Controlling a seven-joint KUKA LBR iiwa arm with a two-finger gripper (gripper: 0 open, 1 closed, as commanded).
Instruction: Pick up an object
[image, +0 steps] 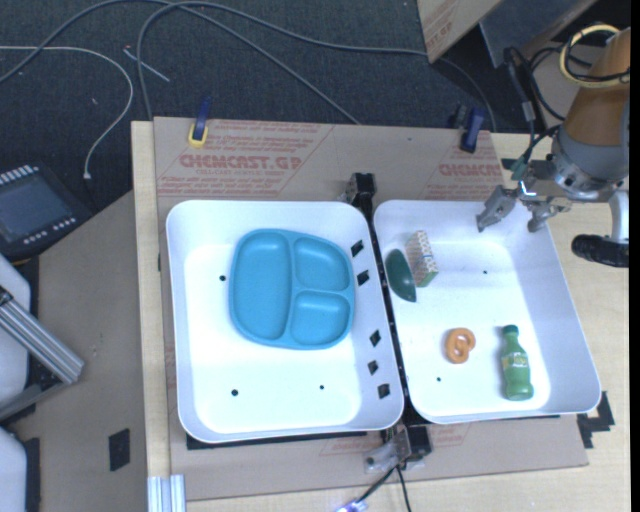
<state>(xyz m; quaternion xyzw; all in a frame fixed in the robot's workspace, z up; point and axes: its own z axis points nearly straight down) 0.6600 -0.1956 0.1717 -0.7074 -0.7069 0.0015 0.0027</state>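
Open gripper (514, 213) poised over the far right corner of the right bin (560, 300), holding nothing.

The two fingers are splayed apart with only white bin floor between them, and the grey arm with its orange band (598, 115) rises up and to the right of them. Down and to the left of the gripper, a dark green object (401, 276) lies touching a small pale packet (425, 257). Well below the gripper, toward the near rim, an orange pretzel-shaped piece (459, 346) sits just beside a green bottle (516, 364) lying on its side. Far to the gripper's left, the left bin (200, 300) carries a blue divided plate (292, 289).
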